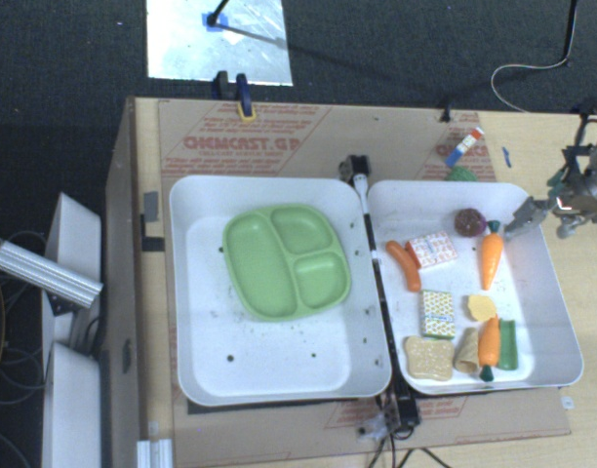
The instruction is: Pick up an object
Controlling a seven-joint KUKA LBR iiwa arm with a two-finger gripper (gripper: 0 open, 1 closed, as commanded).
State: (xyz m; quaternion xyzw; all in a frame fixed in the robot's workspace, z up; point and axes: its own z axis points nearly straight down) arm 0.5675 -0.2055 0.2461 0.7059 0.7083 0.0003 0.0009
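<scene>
The right bin (542,261) holds several toy foods. An orange carrot (491,257) lies near its right wall, with a dark purple round piece (469,222) just behind it. A small orange sausage (406,264) and a pink-and-white box (433,250) lie at the left. Lower down are a patterned box (437,312), a yellow piece (482,307), a slice of toast (430,357), a second carrot (489,342) and a green stick (508,344). My gripper (562,203) hangs at the bin's far right rim, to the right of the carrot and apart from every piece.
The left bin (211,359) bears a green divided plate (287,259). A red, white and blue item (464,147) and a green scrap (462,174) lie on the cardboard behind the right bin. A clamp (357,171) sits where the two bins meet.
</scene>
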